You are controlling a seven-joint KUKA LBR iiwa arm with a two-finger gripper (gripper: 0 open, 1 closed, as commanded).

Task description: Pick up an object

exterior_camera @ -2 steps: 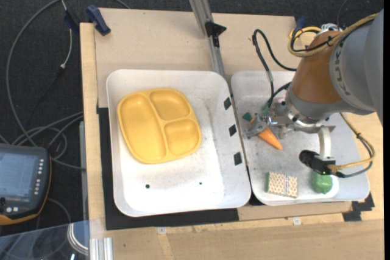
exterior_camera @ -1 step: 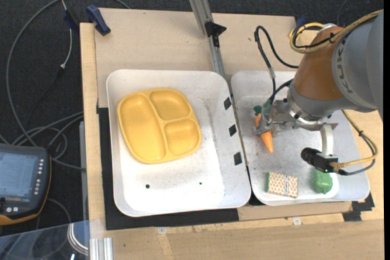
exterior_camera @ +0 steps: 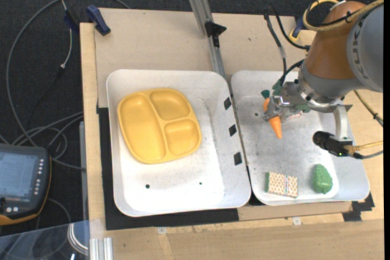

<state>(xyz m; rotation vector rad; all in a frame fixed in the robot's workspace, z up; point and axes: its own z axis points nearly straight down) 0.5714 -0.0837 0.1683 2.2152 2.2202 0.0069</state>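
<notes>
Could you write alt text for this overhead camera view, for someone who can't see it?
A robot arm's gripper sits at an orange toy carrot in the right bin, which also holds a patterned sponge and a green lump. The left bin holds a yellow divided plate.

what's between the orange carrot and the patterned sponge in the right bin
Nothing lies there: in the camera view, the stretch of bin floor between the carrot and the patterned sponge is bare white. The green toy sits off to the sponge's right.
</notes>
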